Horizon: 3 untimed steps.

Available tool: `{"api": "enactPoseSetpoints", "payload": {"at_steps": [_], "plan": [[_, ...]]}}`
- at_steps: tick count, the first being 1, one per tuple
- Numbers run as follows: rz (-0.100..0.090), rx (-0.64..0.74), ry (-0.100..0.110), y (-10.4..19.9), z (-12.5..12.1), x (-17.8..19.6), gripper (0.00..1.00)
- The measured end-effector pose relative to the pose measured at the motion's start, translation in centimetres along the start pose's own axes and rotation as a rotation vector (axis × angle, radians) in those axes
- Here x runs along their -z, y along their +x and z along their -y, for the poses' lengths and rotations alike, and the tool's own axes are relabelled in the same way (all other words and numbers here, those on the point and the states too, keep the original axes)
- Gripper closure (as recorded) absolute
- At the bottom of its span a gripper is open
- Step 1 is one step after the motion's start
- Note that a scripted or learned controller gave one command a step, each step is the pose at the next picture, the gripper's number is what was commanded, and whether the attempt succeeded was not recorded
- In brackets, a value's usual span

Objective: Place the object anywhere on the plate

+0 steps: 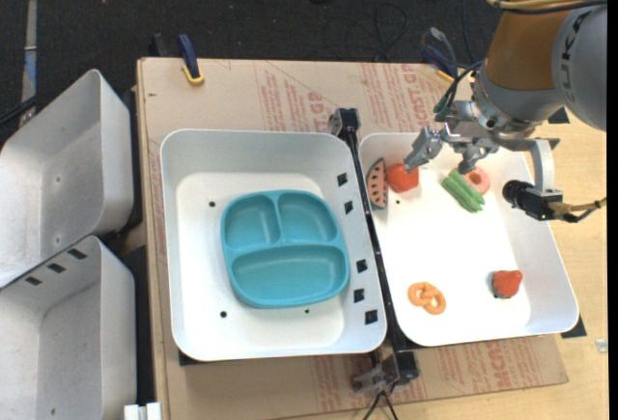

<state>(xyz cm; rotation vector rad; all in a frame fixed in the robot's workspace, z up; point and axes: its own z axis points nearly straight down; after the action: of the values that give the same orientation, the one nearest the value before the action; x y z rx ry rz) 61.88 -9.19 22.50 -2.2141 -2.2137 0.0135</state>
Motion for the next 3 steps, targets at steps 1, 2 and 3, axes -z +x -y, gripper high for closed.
{"api": "enactPoseSetpoints", "payload": {"at_steps": [1, 2, 3], "plan": [[0.002, 0.002, -0.014, 0.0, -0.2, 0.8, 0.00], [0.002, 0.000, -0.011, 0.0, -0.5, -3.5, 0.00], [0.002, 0.000, -0.012, -0.1, -1.4, -9.3, 0.00]]}}
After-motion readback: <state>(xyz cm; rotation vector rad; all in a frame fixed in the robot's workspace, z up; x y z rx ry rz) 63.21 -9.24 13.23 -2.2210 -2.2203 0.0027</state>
